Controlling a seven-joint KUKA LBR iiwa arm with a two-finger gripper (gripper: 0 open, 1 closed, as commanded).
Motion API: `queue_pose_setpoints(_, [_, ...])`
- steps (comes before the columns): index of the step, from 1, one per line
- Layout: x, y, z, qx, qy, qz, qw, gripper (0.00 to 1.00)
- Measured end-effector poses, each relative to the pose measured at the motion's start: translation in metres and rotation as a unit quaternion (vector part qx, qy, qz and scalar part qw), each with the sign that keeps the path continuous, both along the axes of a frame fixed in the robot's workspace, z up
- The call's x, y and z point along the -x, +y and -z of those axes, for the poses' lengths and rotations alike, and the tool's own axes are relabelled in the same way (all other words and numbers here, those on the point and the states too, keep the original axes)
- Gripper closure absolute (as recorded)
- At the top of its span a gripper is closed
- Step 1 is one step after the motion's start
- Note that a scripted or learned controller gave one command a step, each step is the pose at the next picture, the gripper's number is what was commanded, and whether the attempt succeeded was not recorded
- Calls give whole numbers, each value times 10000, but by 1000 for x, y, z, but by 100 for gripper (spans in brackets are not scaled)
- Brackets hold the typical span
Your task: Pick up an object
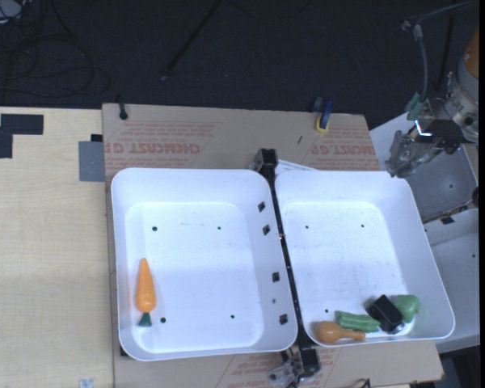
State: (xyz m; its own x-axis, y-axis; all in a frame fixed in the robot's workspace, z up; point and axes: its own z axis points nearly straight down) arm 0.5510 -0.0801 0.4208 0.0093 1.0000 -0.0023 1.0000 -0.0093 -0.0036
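1. Gripper [404,156]: poised beyond the far right corner of the right bin [352,191], outside its rim, above the grey surface there. Opening cannot be told; nothing seen held.
2. Arm [461,95]: reaching in from the right, wrist directly behind the gripper.
3. Nearest to the gripper: right bin, just below and to its left.
4. Well apart from the gripper, at the near right corner of that bin: black block [385,312], lying over a green vegetable [405,305]; green pod [356,321] just left of the block; tan gourd [337,332] touching the pod, against the near wall.
5. Farthest from the gripper: left bin [186,186], with an orange carrot [145,287] near its near left corner, green tip toward the near wall.
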Motion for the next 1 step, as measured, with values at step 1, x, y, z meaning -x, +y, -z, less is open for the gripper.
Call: queue_pose_setpoints(1, [31,-77,9,-3,2,-9,10000,100])
